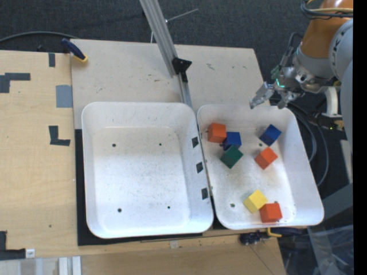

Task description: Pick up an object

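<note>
While the gripper (pixel 267 99) hung over the right bin's (pixel 304 153) top rim, jaws spread and holding nothing, the blue cube (pixel 270 134) sat just below.

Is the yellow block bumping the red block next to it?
Touching: the camera view shows the yellow block pressed against the red block, with no gap between them.

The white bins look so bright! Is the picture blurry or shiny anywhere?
In the camera view, even light makes the right white plastic bin glow softly, without harsh glare; the small yellow cube and its neighbours cast only faint shadows; the gripper looks a bit blurry, while the cubes stay fairly sharp.
</note>
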You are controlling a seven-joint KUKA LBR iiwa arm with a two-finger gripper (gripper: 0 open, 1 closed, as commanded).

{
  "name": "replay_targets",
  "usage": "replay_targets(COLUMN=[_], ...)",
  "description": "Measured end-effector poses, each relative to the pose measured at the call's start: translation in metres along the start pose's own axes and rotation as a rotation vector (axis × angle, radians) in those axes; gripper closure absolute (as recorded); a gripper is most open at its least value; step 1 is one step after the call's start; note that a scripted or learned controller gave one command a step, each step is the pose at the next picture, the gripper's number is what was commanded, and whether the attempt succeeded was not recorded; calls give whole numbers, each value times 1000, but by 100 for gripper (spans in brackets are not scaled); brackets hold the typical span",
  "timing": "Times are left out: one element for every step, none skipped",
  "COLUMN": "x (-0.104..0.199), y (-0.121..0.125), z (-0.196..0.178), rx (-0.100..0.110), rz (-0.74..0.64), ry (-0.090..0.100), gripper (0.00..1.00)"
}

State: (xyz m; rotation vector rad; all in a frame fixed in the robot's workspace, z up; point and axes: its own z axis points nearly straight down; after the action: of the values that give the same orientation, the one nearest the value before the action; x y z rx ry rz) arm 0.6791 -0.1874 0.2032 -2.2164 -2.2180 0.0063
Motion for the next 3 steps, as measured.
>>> replay_targets(x=[0,7,7], y=[1,-4,-5], z=[-4,58,111], rx=[-5,0,3], rz=[-2,-1,0], ry=[-3,-1,-2], gripper=[0,0,0])
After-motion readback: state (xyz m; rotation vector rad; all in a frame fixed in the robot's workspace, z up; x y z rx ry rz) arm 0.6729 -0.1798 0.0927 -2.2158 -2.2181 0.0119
